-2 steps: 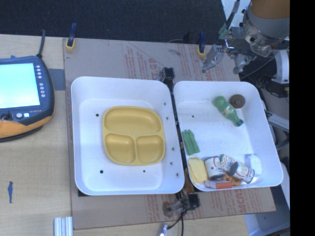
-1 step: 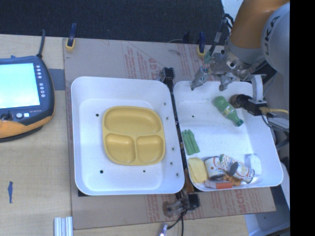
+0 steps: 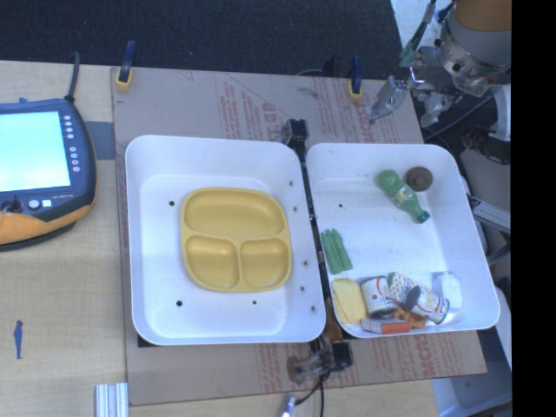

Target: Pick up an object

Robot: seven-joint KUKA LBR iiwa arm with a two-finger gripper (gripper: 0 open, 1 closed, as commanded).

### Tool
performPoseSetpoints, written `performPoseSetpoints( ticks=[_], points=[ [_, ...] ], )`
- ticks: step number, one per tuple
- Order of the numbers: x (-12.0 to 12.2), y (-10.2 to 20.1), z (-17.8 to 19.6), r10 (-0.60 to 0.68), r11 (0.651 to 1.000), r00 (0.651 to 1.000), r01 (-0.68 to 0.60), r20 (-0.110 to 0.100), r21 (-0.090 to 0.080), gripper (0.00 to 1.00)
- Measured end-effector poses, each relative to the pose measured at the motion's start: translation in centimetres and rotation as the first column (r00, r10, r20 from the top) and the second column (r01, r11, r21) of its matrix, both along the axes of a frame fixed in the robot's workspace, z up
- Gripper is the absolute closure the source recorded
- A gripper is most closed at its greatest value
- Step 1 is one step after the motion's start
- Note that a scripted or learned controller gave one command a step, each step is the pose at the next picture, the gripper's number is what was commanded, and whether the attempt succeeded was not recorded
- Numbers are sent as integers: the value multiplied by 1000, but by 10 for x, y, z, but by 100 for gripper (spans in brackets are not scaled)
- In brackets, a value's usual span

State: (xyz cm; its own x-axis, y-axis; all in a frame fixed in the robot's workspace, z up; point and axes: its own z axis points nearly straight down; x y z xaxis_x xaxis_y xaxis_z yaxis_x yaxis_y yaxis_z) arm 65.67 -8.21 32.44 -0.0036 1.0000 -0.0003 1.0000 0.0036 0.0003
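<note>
Nearest the camera and farthest from the gripper [image 3: 385, 102]: a jumble in the front corner of the right bin [image 3: 452, 233], well below the tool and a little toward the arm's side. In that jumble, a yellow block [image 3: 347, 301], a printed can [image 3: 378, 291], a white piece [image 3: 447, 288] and an orange piece [image 3: 396, 327], all pressed close together, with smaller bits too tangled to name.

Farther in, still well short of the gripper and slightly to its far-from-arm side: green strips [image 3: 335, 250], lying along the right bin's inner wall.

Off to the side away from the arm, well apart from the gripper: the left bin [image 3: 148, 233], with a yellow divided tray [image 3: 236, 237] flat in its middle. Beyond that bin, farthest sideways from the tool: a screen pendant [image 3: 39, 168] on the bench.

Closer under the gripper, just toward the camera from it: a green bottle [image 3: 401, 193] on its side, beside a brown round piece [image 3: 419, 178], both in the right bin's back part.

At the back: the gripper itself, hanging past the right bin's rear rim over the cardboard sheet [image 3: 217, 102], nothing seen in its grasp; open or closed, impossible to tell. Just beside it, a blue clamp [image 3: 355, 74]; behind it, the arm [image 3: 473, 24].
</note>
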Motion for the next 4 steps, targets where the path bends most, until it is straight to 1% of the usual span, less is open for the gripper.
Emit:
performPoseSetpoints(
  ticks=[1, 2, 3, 4],
  points=[
    [-1, -14, -162, 1, 1000, 1000, -1, -7, 0, 0],
    [0, -15, -149, 3, 1000, 1000, -3, -5, -1, 100],
    [0, -15, -149, 3, 1000, 1000, -3, -5, -1, 0],
    [0, -15, -139, 4, 1000, 1000, -4, -5, -1, 100]
  ],
)
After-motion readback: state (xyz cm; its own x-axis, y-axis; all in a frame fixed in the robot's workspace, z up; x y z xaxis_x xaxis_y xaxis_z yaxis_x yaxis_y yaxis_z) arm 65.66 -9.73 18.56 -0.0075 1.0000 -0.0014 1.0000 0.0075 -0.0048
